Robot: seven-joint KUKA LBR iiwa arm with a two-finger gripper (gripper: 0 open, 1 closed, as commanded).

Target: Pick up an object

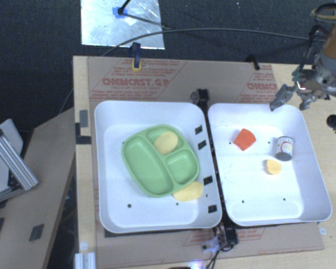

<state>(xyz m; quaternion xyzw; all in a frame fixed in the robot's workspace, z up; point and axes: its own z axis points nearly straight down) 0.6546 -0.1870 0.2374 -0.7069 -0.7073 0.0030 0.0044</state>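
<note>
pincer [294, 97] spread, nothing between fingers, above right bin [302, 206] rim; arm cut off.

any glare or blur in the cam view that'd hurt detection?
Camera view: the foil sheet at top glares bright; the white bins run near blown-out, with soft shadows; the gripper at the right edge looks slightly blurred; the small can lacks fine detail.

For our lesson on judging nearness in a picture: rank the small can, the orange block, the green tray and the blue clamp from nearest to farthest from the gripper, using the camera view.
Measured from the gripper:
1. Small can, right bin, just below the gripper.
2. Orange block, right bin, toward its left side.
3. Green tray and blue clamp, at the bench's back edge, are too close to call.
</note>
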